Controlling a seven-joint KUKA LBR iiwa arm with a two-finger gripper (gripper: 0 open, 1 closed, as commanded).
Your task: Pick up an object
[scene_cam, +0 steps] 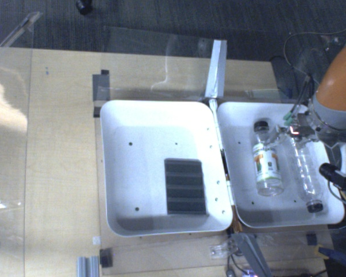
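I see two white bins side by side on the wooden bench. The left bin (118, 154) has one thing in it: a dark ribbed rectangular block (185, 186), lying flat towards the near right of the floor, apart from the walls.

The right bin (236, 172) holds two bottles. One is a clear bottle with a black cap and a white-green-orange label (266, 166), lying on its side, cap towards the far wall, base towards the near wall, about mid-bin. The other is a clear ridged bottle with no label (304, 175), also on its side, just right of the first and roughly parallel to it, with its black cap at the near right corner. The two bottles are close together; I can't say whether they touch.

The arm comes in from the right, with the orange band (340, 79) at the top right and grey wrist hardware below it. The gripper (297, 128) sits over the far right part of the right bin, right above the far end of the unlabelled bottle. There's a small red glow and a green bit on the hardware there. Can't tell whether the hand is spread or closed, and I see nothing clearly in its grasp. Both bottles look to be lying on the bin floor.

A metal strip (215, 68) runs away from the gap between the bins towards the far edge of the bench.
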